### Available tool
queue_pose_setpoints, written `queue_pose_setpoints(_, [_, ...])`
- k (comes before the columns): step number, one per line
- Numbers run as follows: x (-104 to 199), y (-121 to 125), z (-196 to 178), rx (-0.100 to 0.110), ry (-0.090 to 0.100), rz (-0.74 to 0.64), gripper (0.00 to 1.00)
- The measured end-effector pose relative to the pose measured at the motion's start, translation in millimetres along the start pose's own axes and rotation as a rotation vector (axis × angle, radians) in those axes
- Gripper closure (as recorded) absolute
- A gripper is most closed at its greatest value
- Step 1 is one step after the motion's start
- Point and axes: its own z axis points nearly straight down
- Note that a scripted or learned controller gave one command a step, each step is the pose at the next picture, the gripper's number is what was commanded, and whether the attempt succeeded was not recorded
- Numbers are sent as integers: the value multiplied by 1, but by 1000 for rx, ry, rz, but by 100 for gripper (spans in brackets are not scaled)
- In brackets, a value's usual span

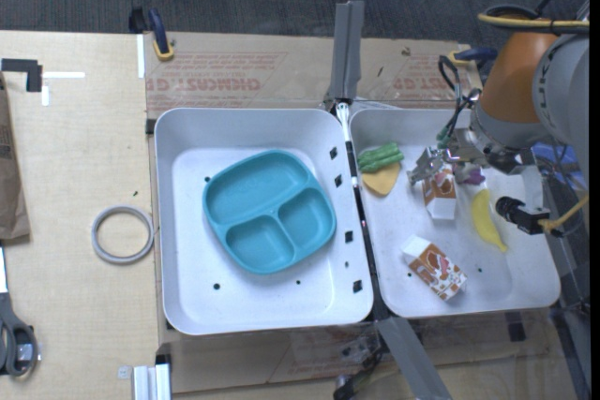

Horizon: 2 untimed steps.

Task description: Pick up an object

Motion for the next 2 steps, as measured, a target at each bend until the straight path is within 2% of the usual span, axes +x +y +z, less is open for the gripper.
queue_pose_setpoints(1, [-1,0,-9,0,-1,1,100])
queue_pose_setpoints(2, [64,20,-101,-1,0,23,100])
